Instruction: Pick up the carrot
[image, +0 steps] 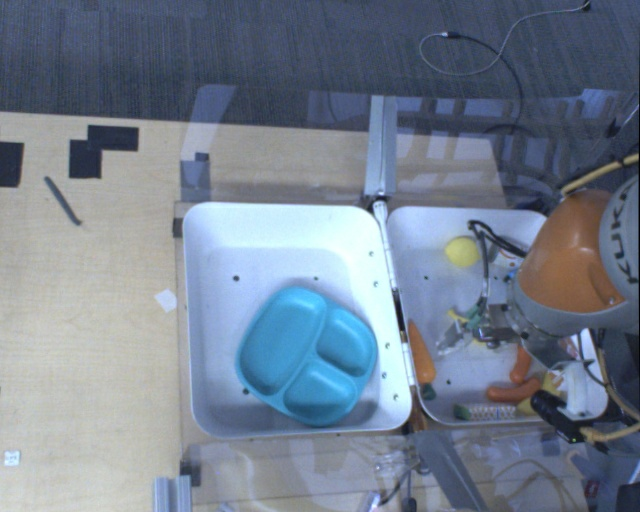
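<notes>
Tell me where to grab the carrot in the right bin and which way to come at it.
Grip the carrot around its thicker middle, coming straight down from above. It lies flat and lengthwise against the right bin's left wall, so the jaws would likely have to close across its width, with one squeezed in on the wall side. The gripper is to its right, over the bin floor.

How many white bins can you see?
2. The left bin holds a blue divided plate; the right bin sits beside it, partly covered by the arm.
</notes>
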